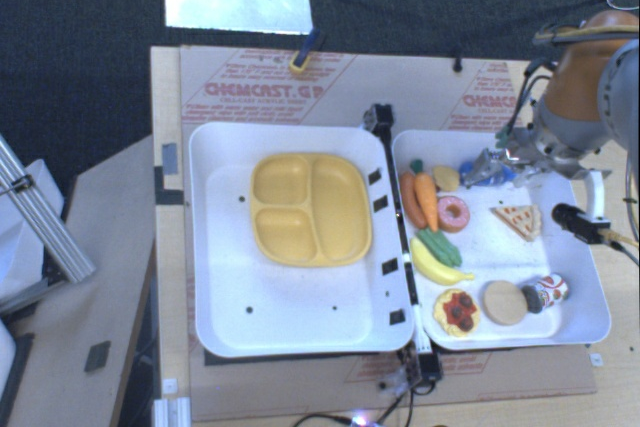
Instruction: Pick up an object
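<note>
The gripper (487, 167) hovers at the top of the right bin (590, 300), just beside a small yellow piece (446, 178) and near the carrots (420, 198) and donut (453, 213); whether its fingers are spread or pressed together cannot be told. A sound pick likely calls for centring over one isolated item, such as the pizza slice (519, 220), and descending vertically so neighbours are not nudged.

Grey rounded arm (612, 100) casing, smooth and matte; broad orange band (585, 75) above the wrist, capped by a thin grey ring; dark cables looped along the left flank; end effector (487, 169) of bare metal with blue fittings; black cylindrical attachment (578, 222) on a white bracket below the wrist.
</note>
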{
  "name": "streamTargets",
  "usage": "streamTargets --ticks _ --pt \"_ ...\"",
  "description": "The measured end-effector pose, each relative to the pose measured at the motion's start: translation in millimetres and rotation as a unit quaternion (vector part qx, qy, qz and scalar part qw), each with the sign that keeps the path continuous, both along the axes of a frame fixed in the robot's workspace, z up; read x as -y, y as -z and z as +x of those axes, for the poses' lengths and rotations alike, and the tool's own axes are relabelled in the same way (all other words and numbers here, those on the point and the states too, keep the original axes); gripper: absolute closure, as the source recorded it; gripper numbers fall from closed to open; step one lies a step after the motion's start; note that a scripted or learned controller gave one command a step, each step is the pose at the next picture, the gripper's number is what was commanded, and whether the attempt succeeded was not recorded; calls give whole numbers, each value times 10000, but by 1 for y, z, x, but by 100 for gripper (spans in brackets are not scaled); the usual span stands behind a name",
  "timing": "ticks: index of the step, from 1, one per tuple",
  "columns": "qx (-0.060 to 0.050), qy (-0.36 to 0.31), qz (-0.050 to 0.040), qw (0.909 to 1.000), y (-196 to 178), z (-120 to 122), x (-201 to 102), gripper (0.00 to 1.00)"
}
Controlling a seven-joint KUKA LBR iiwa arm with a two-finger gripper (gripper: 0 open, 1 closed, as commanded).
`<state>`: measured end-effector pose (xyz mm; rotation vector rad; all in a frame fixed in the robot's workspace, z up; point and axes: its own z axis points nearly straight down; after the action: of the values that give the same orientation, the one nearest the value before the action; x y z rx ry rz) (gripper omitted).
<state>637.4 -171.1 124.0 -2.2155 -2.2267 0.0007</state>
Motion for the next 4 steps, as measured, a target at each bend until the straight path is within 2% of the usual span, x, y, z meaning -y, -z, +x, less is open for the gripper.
streamTargets --ticks 1,2,3,4 --pt "3 -1 -2 10000 41 0 -1 0" --pt "28 -10 -5 10000 28 2 0 100" --pt "28 1 -4 10000 -17 9 0 100" --pt "43 12 -11 10000 -79 10 8 100"
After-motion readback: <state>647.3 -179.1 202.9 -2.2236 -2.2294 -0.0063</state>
